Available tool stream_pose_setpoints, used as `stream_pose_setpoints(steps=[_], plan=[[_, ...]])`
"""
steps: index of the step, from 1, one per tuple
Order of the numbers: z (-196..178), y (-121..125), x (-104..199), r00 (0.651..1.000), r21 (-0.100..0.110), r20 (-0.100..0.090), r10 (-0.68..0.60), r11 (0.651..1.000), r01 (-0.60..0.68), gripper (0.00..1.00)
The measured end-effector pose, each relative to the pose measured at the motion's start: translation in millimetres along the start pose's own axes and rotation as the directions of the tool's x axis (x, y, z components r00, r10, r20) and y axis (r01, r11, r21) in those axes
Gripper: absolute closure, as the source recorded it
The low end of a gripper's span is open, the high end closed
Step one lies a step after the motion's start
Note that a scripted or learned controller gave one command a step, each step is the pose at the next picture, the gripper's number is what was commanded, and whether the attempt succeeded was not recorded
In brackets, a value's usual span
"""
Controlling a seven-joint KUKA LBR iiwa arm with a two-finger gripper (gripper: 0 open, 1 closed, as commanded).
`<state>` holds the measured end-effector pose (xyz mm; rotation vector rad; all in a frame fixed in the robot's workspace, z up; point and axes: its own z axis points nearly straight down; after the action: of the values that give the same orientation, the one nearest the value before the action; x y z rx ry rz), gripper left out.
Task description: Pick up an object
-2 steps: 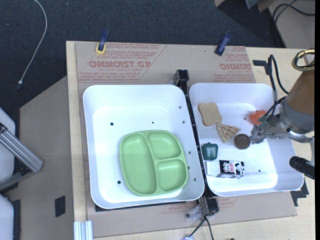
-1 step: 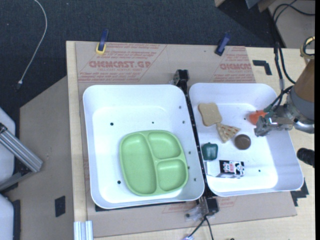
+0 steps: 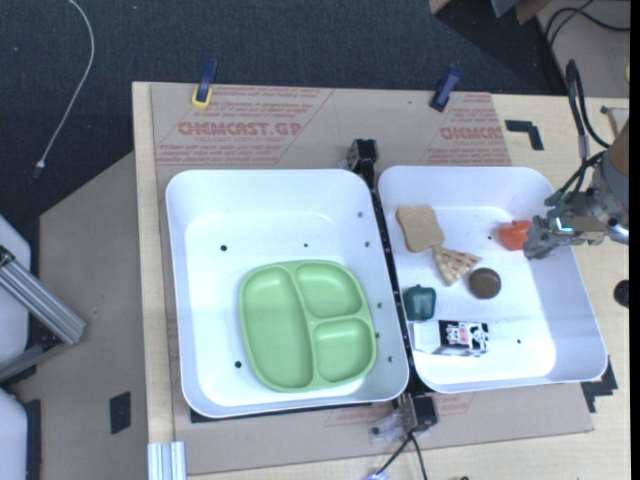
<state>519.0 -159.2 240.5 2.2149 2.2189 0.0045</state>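
Looking down on the bench: two white bins side by side, left bin [image 3: 190, 268] and right bin [image 3: 560, 308].

Left bin: one item, a green divided plate [image 3: 305, 323] with three compartments, lying flat toward the near side of the bin. Nothing sits in the compartments.

Right bin: six loose items.
- One tan bread slice [image 3: 420, 226], toward the far left of the bin.
- One waffle-patterned wedge [image 3: 456, 264], just beside the bread on its near side.
- One brown round piece [image 3: 485, 283], just right of the wedge.
- One dark green block [image 3: 420, 302], close against the bin's left wall.
- One white card with a dark print [image 3: 452, 337], near side of the bin, just below the green block.
- One orange-red piece [image 3: 514, 234], toward the right side of the bin.

Gripper [image 3: 540, 236] sits at the right rim of the right bin, reaching in from the right, its tip just beside the orange-red piece. Touching or apart: cannot tell. Cannot tell either how the pincer stands, wide or narrow; the tip is too small and blurred. No item visibly between it.

Two clamps on the far edge of the cardboard: one blue-and-yellow clamp [image 3: 205, 84], one blue clamp [image 3: 446, 88].
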Motion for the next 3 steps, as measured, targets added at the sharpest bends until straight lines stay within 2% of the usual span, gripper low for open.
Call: stream_pose_setpoints(steps=[2, 3], plan=[[22, -1, 108, 1.000, 0.010, -0.005, -0.004, 1.000, 0.004, 1.00], [23, -15, 153, 1.000, 0.009, -0.003, 0.001, 1.000, -0.001, 1.00]])
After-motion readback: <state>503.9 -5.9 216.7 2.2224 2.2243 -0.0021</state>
